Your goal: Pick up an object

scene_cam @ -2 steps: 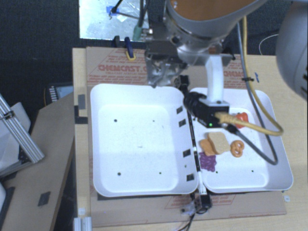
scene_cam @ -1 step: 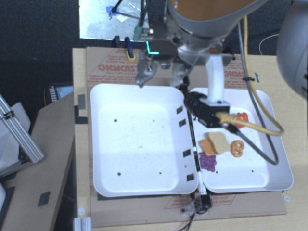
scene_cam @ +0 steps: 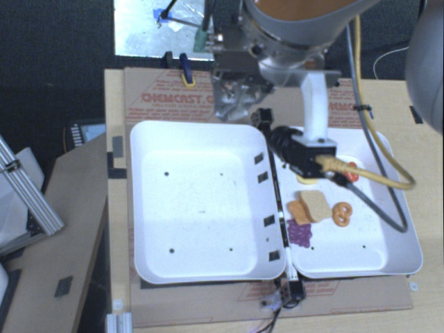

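Counter (scene_cam: 114, 106): tan top; its near edge ran just below both bins.
Left bin (scene_cam: 137, 186): white floor showed wall to wall, marked by a few small dark dots; the widest open room on the counter.
Right bin (scene_cam: 411, 250): its near half was open floor up to the near rim; the items sat in its left middle part.
Shared edge (scene_cam: 275, 193): the two bins touched here, with black clips along the join.
Purple grapes (scene_cam: 300, 234): nearest item, just beside the shared edge.
Orange wedge (scene_cam: 297, 211): just behind the grapes, touching the bread slice.
Bread slice (scene_cam: 317, 205): lay flat, near the middle of the group.
Pretzel (scene_cam: 342, 214): just right of the bread, with open floor to its right.
Yellow piece (scene_cam: 307, 180): farther back, partly under the arm's fittings.
Red piece (scene_cam: 353, 173): farther back, partly hidden by a cable.
Gripper (scene_cam: 232, 104): stood over the far rim of the left bin, apart from every item; whether it was apart or together could not be told.
Cardboard sheet (scene_cam: 166, 96): lay under both bins, red lettering at the far edge.
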You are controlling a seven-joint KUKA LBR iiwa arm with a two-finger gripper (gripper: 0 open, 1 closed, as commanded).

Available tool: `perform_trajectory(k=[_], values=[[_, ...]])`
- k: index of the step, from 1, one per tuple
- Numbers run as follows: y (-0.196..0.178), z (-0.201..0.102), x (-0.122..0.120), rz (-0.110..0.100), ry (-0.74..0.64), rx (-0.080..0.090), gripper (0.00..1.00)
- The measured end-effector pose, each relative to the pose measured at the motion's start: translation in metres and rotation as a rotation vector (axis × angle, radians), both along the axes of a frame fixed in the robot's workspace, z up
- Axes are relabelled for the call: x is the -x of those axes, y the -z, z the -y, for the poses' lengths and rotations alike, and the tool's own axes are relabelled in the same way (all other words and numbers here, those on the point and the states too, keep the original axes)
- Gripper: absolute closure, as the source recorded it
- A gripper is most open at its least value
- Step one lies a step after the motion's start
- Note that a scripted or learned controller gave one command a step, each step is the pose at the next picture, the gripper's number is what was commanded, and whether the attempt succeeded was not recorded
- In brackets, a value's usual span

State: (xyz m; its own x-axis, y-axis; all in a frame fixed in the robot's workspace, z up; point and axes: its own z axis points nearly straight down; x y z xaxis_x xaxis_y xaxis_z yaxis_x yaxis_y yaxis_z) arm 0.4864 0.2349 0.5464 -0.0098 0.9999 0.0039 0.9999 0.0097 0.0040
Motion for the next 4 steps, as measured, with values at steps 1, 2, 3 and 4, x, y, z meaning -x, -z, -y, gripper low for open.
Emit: perform_trajectory(k=[1,2,3,4], values=[[0.000,0.000,0.000,-0.001,-0.001,0.001,0.00],[-0.011,0.000,0.000,0.002,-0.006,-0.002,1.00],[-0.022,-0.001,0.000,0.003,-0.011,-0.003,1.00],[-0.033,-0.001,0.000,0.004,-0.016,-0.005,1.00]])
